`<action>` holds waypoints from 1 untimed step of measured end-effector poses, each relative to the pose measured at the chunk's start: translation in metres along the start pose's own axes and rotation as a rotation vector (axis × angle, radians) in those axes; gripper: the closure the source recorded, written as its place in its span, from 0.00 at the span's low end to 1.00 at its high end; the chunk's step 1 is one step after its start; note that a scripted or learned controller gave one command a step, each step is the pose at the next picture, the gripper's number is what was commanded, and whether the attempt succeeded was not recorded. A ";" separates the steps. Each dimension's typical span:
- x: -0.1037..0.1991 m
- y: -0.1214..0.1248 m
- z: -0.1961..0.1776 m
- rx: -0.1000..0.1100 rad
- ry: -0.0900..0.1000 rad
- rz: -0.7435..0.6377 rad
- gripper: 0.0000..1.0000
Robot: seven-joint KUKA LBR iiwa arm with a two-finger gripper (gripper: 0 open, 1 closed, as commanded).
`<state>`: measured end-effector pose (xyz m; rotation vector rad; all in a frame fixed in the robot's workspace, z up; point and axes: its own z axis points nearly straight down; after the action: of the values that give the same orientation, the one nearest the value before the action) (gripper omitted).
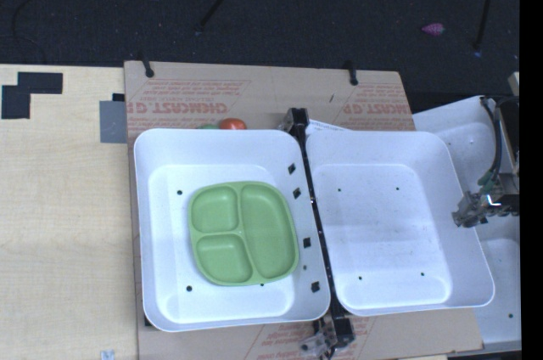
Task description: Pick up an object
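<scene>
A light green plate (243,233) with three compartments lies flat in the left bin (161,214), a little right of its middle. The right bin (386,218) sits beside it, across a black divider. A small grey metal part of the arm, likely the gripper (472,212), pokes in at the right bin's outer right rim, far from the plate. It is too small and cut off to read its fingers.
A small red and green object (226,126) lies on the cardboard just behind the left bin's far rim. Black clamps (296,122) join the bins at the far and near ends. A white surface (501,265) lies to the right of the bins.
</scene>
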<state>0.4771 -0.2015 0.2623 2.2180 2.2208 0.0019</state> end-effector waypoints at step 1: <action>0.056 0.002 0.006 0.006 0.003 -0.003 1.00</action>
<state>0.4795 -0.1452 0.2566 2.2199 2.2285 -0.0011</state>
